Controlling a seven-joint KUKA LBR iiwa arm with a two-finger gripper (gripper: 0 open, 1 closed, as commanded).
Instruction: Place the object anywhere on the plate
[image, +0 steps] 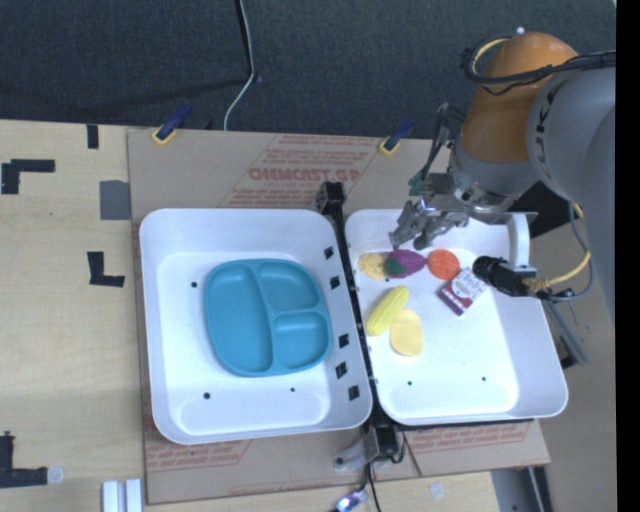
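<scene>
Hanging over the upper left corner of the right bin (520, 370), the gripper (418, 236) sits just above a cluster of small toys, and whether it is released or clenched cannot be told from this angle. Directly beneath it lies a purple toy (406, 262), with a small yellow piece (372, 265) touching it on the left and an orange round toy (444, 264) just beside it on the right. A red and white packet (461, 292) lies lower right of the orange one, close to a black fitting on the arm. Nearer the middle of the frame, a yellow corn cob (387, 309) lies tilted, and a pale yellow oval piece (406, 334) rests just below it, touching or nearly so. The blue plate (267, 315), divided into three compartments, sits in the left bin (175, 400), well apart from the toys. Between the bins run their two raised rims with black clips (343, 340) along the seam.
</scene>
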